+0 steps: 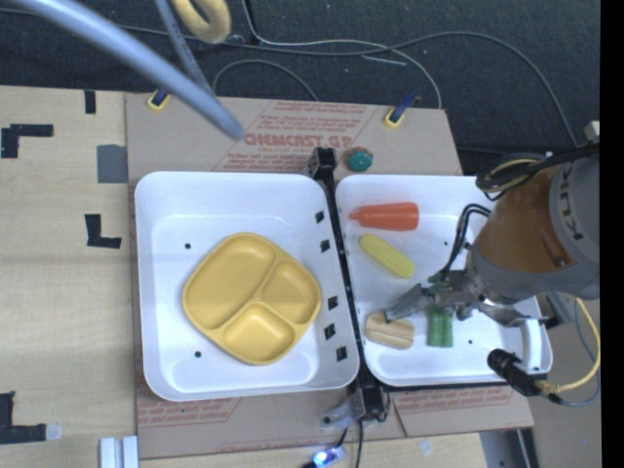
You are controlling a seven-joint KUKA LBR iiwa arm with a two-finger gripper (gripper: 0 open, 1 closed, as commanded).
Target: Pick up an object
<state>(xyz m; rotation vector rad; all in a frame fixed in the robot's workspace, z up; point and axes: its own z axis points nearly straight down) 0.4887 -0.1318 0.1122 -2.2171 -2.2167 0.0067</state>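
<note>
The right bin (468, 198) holds an orange carrot (386, 216) at the back, a yellow corn cob (386, 255) below it, a tan bread roll (390, 332) near the front and a small green block (440, 330) beside the roll. My gripper (435, 302) hangs low over the front middle of this bin. It is directly above the green block's upper end and just right of the roll. The arm's orange band (522, 227) and grey wrist cover the bin's right part. I see nothing lifted off the bin floor.
A yellow divided plate (253, 296) lies in the left bin (161, 261). The black divider (336, 261) runs between the bins. A small teal ball (361, 158) rests on the cardboard behind them. Cables loop over the dark background at the back.
</note>
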